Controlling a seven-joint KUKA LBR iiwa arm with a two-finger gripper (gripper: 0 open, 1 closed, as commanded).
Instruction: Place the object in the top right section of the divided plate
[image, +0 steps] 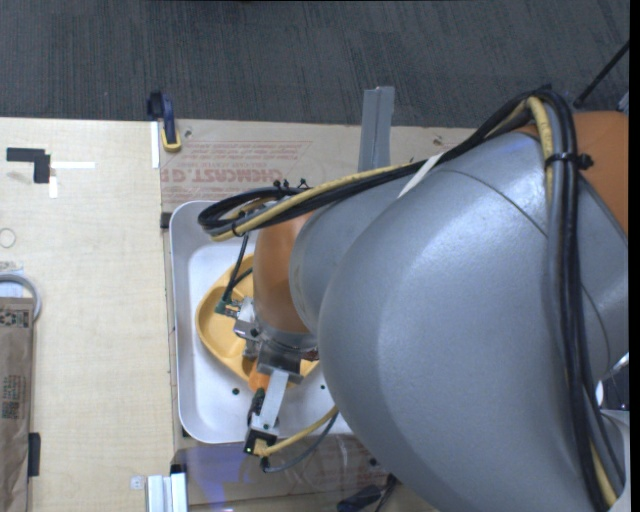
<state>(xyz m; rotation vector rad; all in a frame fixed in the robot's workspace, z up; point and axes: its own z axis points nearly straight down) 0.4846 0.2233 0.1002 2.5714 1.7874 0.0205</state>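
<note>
A yellow divided plate (215, 320) lies in the white bin (190, 400), and just its left rim and part of one section can be seen. My gripper (268, 352) hangs low over the plate's middle, below the orange band of the wrist. The big grey arm (450, 330) reaches in from the right. It hides the rest of the plate, the plate's dividers and whatever lies under the gripper. No loose object can be made out on the bare white floor of the bin to the left of the plate or in front of it.
Pale wooden bench top (90, 300) stretches to the left of the bin. A tan pouch (14, 380) lies at the far left edge. Cardboard with red print (240, 165) sits behind the bin, flanked by a blue clamp (157, 106) and a grey post (376, 120).
</note>
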